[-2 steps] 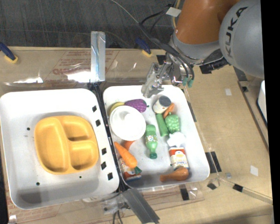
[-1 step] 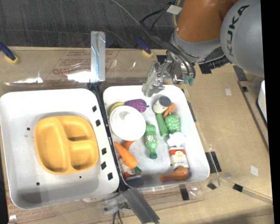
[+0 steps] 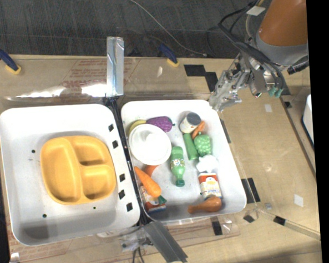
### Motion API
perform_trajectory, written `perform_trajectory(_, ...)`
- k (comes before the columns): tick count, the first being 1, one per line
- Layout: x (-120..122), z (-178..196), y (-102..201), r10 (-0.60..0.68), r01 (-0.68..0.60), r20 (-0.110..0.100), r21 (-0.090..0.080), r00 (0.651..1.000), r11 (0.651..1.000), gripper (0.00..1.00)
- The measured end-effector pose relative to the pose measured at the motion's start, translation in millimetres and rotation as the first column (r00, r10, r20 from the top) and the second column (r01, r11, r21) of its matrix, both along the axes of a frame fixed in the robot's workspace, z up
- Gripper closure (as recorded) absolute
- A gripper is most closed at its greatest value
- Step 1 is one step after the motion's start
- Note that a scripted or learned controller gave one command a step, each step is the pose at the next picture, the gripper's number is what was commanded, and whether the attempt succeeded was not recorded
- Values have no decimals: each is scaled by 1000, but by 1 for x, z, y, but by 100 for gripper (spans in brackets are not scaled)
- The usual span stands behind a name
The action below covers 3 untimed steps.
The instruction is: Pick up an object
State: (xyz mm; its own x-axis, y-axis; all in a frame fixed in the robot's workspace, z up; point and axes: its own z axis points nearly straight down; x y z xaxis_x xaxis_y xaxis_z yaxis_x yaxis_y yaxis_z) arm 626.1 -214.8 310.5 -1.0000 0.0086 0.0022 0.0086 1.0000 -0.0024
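Observation:
The right bin (image 3: 233,168) holds several toy foods: a white bowl (image 3: 149,144), a purple grape bunch (image 3: 160,123), a green bottle (image 3: 178,164), a carrot (image 3: 148,182), a small round jar (image 3: 190,121), a green broccoli piece (image 3: 203,144), a white bottle with an orange label (image 3: 210,182) and a brown drumstick (image 3: 207,205). My gripper (image 3: 222,98) hangs over the bin's top right corner, outside its rim, with nothing seen between its fingers.
The left bin (image 3: 16,165) holds a yellow divided tray (image 3: 78,168). A metal bracket (image 3: 115,64) stands at the back between the bins. Blue clamps (image 3: 7,60) sit on the bench's back edge. Bare bench (image 3: 265,150) lies right of the bins.

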Motion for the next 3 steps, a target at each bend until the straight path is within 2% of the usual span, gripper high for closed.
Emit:
perform_trajectory(1, -18, -144, 21, 144, -144, -13, 11, 989, 990, 100)
perform_trajectory(2, -27, -84, 84, -3, 3, 2, 4, 1000, 1000, 100)
perform_trajectory(3, -27, -78, 85, 2, -2, -5, 4, 1000, 1000, 100)
